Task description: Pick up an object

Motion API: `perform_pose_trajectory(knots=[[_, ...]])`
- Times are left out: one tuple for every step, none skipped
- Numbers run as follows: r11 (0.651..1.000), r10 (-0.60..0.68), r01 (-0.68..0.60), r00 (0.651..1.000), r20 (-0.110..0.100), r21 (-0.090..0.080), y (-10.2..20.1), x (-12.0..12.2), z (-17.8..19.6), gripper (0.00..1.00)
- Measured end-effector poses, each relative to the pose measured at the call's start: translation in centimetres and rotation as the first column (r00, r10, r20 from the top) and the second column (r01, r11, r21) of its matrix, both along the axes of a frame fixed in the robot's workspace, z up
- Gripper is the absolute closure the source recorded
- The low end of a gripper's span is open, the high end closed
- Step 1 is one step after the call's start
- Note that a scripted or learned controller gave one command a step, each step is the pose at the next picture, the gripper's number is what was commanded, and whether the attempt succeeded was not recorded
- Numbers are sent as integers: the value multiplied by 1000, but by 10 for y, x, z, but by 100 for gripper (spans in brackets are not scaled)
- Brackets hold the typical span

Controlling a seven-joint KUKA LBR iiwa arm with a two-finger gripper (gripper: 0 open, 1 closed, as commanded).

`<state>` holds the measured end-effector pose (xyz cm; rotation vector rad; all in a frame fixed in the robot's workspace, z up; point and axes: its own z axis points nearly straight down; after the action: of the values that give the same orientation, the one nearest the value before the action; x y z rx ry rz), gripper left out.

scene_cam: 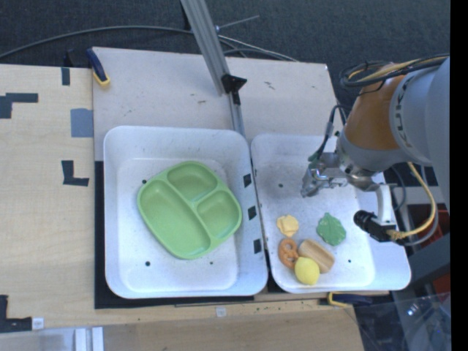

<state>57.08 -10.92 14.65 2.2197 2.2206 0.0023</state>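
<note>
In the right bin [289,156] lie several toy foods near its front: a green broccoli piece [331,229], a pale yellow piece [288,225], an orange pretzel [288,252], a tan bread roll [316,252] and a yellow lemon [307,271]. My gripper [312,186] hangs over the middle of that bin, up and left of the broccoli and above the yellow piece. Nothing shows between its fingertips.
The left bin [117,218] holds a green divided plate [190,208]. A metal pole [208,39] slants down to the gap between the bins. The grey arm with its orange band [380,123] and cables covers the right bin's far right side.
</note>
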Motion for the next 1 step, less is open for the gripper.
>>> perform_pose_trajectory(knots=[[1000, 0, 0, 1000, 1, 0, -4, -9, 54, 100]])
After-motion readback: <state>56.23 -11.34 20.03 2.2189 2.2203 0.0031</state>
